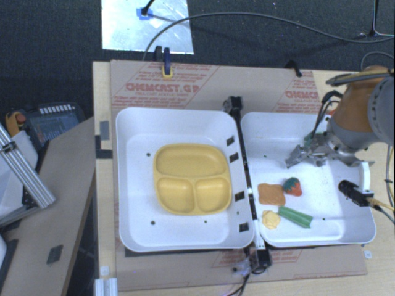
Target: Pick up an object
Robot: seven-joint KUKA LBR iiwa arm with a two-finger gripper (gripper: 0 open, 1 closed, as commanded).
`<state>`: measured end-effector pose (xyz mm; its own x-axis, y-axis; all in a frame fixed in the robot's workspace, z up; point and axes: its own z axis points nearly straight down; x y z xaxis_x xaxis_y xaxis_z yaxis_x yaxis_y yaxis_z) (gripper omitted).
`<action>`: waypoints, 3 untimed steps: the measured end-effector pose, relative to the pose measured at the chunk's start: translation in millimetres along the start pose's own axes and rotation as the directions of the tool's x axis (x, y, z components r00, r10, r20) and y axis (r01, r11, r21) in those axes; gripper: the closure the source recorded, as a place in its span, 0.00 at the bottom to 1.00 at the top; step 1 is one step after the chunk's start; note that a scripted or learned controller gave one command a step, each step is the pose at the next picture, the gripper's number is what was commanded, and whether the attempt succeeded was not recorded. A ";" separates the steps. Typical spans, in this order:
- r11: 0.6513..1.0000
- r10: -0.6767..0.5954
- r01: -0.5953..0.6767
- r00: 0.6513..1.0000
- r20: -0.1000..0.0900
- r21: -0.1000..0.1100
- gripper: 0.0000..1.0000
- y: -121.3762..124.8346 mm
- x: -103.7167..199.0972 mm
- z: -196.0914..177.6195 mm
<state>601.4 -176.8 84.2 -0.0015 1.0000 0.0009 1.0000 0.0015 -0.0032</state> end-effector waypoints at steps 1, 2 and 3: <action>1.000 0.000 0.000 1.000 0.003 -0.008 1.00 2.6 -1.0 -14.9; 1.000 -0.002 0.002 1.000 0.003 -0.011 1.00 5.2 -0.3 -80.2; 1.000 -0.004 0.004 1.000 0.003 -0.011 1.00 14.7 4.2 -129.6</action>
<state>616.6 -172.7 213.8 -0.0055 1.0000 -0.0021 1.0000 0.0055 0.0079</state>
